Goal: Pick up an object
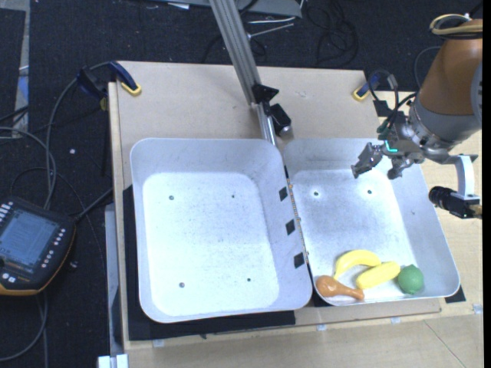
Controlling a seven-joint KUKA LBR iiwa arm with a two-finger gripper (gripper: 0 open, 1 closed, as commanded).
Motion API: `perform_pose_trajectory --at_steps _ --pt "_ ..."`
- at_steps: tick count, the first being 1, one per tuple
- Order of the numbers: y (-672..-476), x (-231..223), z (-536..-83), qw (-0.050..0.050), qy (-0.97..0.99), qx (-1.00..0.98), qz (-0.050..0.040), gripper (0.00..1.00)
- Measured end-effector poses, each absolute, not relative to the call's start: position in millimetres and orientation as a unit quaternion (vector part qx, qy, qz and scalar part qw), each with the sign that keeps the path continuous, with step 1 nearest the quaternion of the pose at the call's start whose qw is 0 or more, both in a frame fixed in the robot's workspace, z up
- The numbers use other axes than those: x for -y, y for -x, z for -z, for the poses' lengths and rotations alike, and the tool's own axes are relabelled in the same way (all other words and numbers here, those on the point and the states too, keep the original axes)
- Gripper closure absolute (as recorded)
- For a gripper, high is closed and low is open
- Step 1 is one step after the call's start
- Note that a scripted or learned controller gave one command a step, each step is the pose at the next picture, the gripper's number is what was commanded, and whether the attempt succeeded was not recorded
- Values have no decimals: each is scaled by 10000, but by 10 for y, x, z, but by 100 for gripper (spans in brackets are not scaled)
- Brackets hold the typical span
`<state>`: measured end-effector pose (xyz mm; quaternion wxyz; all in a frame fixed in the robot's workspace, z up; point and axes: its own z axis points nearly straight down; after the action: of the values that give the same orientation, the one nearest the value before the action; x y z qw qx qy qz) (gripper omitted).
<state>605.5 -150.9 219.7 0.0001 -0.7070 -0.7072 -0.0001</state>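
bananas (367,267), a green ball (411,279) and an orange drumstick-shaped toy (338,287) lie together in the right bin's (430,225) near corner. hand (381,163) hangs over that bin's far side, well apart from them, fingers spread, holding nothing. both bins sit on the desk (199,102).

High slanted view over both bins (146,156)

Right bin (430,228) floor open; banana (367,267), lime (411,279), orange piece (337,287) crowd near wall.
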Motion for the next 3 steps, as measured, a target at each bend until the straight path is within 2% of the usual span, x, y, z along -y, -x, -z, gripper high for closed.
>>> perform_pose_trajectory --at_steps 1,3 --pt "-6055 1509 -2197 1 7070 7072 0 0" --pt "-6069 1502 -1344 15 7070 7072 -11 0"
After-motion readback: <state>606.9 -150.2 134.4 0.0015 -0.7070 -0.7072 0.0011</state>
